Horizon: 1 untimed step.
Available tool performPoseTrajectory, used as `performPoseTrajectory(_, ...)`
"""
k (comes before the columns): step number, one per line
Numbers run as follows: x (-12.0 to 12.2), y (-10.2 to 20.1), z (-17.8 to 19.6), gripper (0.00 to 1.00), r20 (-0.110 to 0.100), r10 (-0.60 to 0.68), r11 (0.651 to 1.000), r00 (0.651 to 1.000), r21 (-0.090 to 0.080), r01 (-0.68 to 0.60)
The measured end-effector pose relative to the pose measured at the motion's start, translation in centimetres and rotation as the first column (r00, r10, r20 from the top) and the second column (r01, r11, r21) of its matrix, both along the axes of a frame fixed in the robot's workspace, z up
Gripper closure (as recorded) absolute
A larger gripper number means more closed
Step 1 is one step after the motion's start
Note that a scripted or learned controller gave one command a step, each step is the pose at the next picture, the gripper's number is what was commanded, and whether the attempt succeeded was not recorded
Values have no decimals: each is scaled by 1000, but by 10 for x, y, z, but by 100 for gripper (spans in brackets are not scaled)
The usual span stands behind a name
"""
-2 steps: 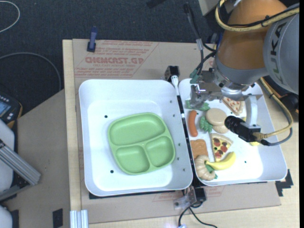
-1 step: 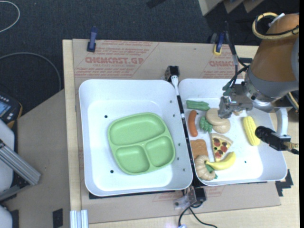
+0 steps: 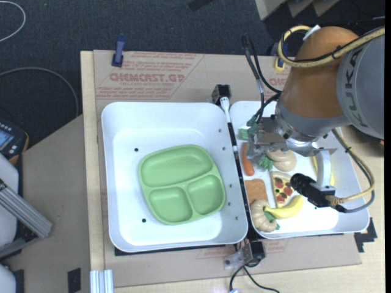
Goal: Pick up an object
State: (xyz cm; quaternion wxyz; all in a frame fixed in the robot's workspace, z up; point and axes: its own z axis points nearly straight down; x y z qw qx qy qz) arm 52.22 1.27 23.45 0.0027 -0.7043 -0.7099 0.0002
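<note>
Obliquely from above, you see the arm (image 3: 317,72) reaching over the right bin (image 3: 324,221), with the gripper (image 3: 267,144) low above that bin's left half. Its own body hides its tip, so you cannot tell whether the jaws stand apart or together, and nothing shows as being held.

Hazards, as judged from this layout:
- **Crowding:** the candidates lie packed close, so a closing grasp may catch two pieces at once or nudge one aside and shut on nothing.
- **Bin wall:** the carrot (image 3: 247,162) lies just beside the wall shared with the other bin, so a descent there may strike the rim.
- **Curved toys:** the banana (image 3: 288,208) and the pale mushroom-like piece (image 3: 282,159) look likely to squirt out of a pinch.

Contents of the right bin:
- The carrot lies along the left wall.
- A green leafy piece (image 3: 266,162) and the mushroom-like piece sit nearest the gripper.
- A brown toast-like piece (image 3: 256,191) and a pizza slice (image 3: 281,188) lie toward the front.
- The banana lies nearest the front wall.

Any of these serves as the object to pick.

The left bin (image 3: 122,139) holds a single green divided plate (image 3: 181,183), lying flat, its three compartments bare.
</note>
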Motion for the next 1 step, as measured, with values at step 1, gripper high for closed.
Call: performPoseTrajectory(1, -44, 16, 131, 100, 17, -3, 1000, 1000, -1, 3)
